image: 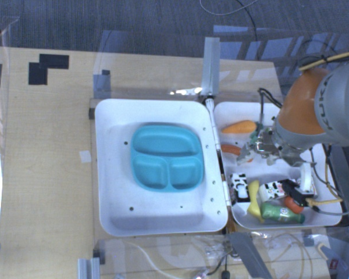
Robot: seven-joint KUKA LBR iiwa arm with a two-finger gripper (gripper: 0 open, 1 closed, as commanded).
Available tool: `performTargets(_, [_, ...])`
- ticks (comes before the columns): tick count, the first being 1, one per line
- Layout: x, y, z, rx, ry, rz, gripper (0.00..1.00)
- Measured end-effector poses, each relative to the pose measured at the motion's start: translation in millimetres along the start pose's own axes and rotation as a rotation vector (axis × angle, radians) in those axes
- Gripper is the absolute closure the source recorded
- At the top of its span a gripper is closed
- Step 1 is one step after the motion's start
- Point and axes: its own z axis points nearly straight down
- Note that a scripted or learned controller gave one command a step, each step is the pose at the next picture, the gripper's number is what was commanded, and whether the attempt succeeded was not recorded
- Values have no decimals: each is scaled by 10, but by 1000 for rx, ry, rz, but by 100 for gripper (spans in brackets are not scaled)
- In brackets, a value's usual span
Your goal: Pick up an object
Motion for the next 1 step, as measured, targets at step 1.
performTargets(1, [17, 15, 98, -9, 3, 297, 0])
